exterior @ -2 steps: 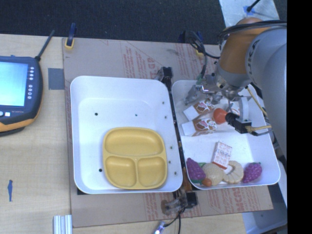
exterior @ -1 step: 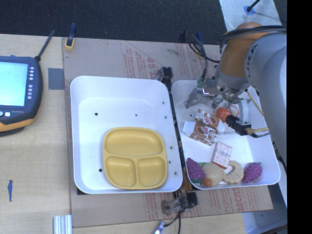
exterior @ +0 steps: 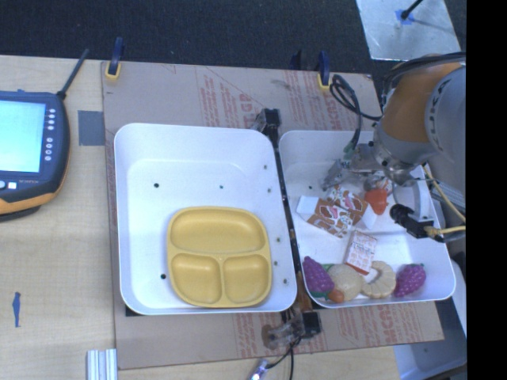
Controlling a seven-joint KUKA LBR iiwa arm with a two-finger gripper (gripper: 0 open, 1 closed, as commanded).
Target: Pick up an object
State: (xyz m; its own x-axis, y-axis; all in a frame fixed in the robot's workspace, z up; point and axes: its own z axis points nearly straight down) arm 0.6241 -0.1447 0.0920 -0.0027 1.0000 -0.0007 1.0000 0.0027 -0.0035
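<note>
The right bin (exterior: 295,165) holds several small items. A brown snack packet (exterior: 336,213) lies near its middle and a red-and-white packet (exterior: 361,252) just below it. Along the front wall sit a purple grape bunch (exterior: 317,275), two pale round biscuits (exterior: 360,281), a second purple bunch (exterior: 410,279) and a small orange piece (exterior: 337,296). A red-orange object (exterior: 377,200) lies by the packet's right side. My gripper (exterior: 351,172) hangs low in the bin's far part, just above the brown packet. The arm (exterior: 416,117) reaches in from the right.
The left bin (exterior: 142,157) carries a yellow three-compartment plate (exterior: 220,256) at its front. A teach pendant (exterior: 28,153) lies on the bench at the far left. Black cables (exterior: 348,97) run behind the right bin, and clamps stand along the back edge.
</note>
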